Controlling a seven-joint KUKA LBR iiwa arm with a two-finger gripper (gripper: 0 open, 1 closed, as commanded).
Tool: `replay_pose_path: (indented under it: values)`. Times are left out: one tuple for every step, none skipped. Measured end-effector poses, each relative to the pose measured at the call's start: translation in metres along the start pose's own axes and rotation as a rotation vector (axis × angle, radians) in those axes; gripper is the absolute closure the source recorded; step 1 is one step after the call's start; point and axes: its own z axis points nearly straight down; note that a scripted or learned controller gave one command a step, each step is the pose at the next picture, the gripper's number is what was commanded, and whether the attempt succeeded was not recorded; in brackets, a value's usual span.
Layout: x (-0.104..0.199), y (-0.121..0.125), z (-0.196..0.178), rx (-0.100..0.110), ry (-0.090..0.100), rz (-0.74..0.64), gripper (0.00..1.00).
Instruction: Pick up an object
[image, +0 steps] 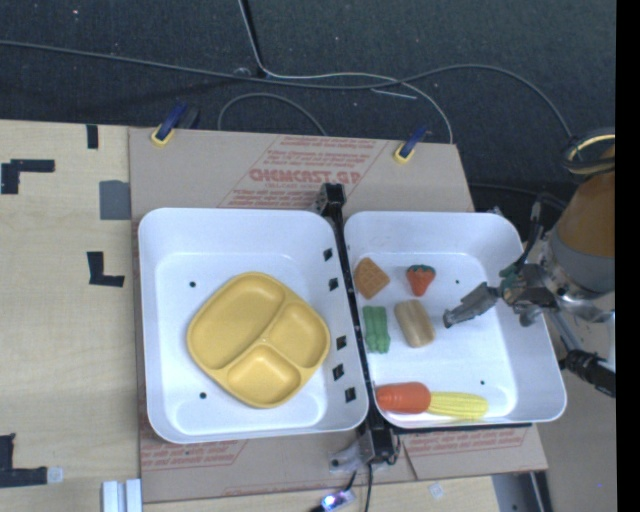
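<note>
The right bin (505, 385) holds several toy foods: a brown cracker-like square (371, 278), a red strawberry (421, 279), a green pickle (376, 329), a tan bread roll (414, 323), a red-orange carrot or sausage (403, 397) and a yellow corn cob (458, 405). My gripper (462, 310) reaches in from the right, low over the bin's middle, just right of the bread roll. Nothing shows between it and the bin floor.
The left bin (160, 300) bears a yellow divided plate (259, 338). A black clip divider (345, 300) joins the two bins. Both rest on a cardboard sheet (290, 165); cables run across the dark floor at the back.
</note>
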Motion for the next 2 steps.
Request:
replay_pose_path:
  values:
    - [0.0,0.002,-0.004,-0.008,-0.002,-0.003,0.0]
    - [-0.001,0.003,0.063,-0.002,0.0,-0.002,0.0]
